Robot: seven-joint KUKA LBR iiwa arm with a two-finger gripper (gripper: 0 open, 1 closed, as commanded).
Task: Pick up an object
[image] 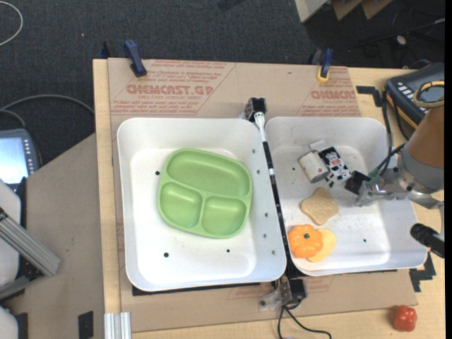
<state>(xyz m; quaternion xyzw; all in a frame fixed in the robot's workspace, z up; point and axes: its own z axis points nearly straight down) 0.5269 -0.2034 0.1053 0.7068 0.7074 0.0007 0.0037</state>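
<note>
Right bin [374, 129], right of centre: grey-white gadget [321, 163] upper middle; tan bread-shaped piece [319, 207] below it; orange pumpkin [306, 241] on yellow item [326, 244] against the lower-left rim. Gripper [357, 183] just right of the gadget; jaws' state cannot be told. Left bin [134, 189]: green divided plate [205, 193]. Cardboard-covered worktop [176, 87]; red object [403, 318] lower right.

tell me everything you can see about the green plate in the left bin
The green plate is a pale lime divided tray that looks like smooth moulded plastic, with rounded corners. It has three hollows: one long one across the far side and two smaller ones side by side on the near side. It lies flat and right way up, turned a little askew, about mid-floor in the left bin. It holds nothing, and it touches nothing but the bin floor. The gripper is over the right bin, well away from it.
</note>
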